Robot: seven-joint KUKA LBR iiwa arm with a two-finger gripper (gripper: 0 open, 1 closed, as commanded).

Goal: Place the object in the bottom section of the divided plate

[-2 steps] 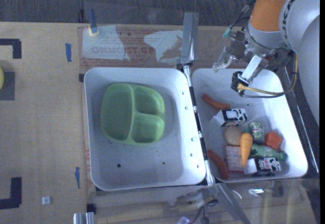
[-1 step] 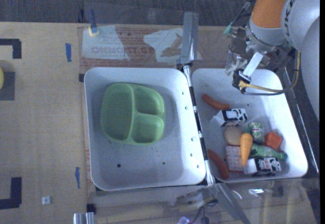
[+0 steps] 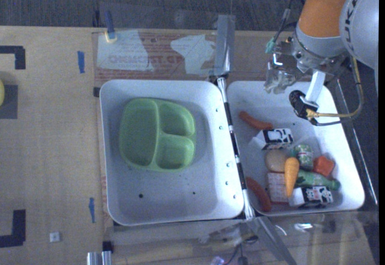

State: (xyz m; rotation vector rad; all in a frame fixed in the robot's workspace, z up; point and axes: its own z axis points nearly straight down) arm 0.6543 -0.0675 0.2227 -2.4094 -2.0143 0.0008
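Pick step was judged not yet started. The claw [image 3: 278,82] was seen hovering over the far end of the right bin [image 3: 349,155], nothing held between its fingers; how wide they stood could not be made out. Candidate objects were left in that bin: sausage [image 3: 256,120], carrot [image 3: 290,175], milk carton [image 3: 277,137]. Which one was meant could not be told. The green divided plate [image 3: 157,133] was sat in the left bin [image 3: 114,155], sections bare. Next: descent onto one item. The lower pile was too cluttered to separate.

Soft even light, slight blur
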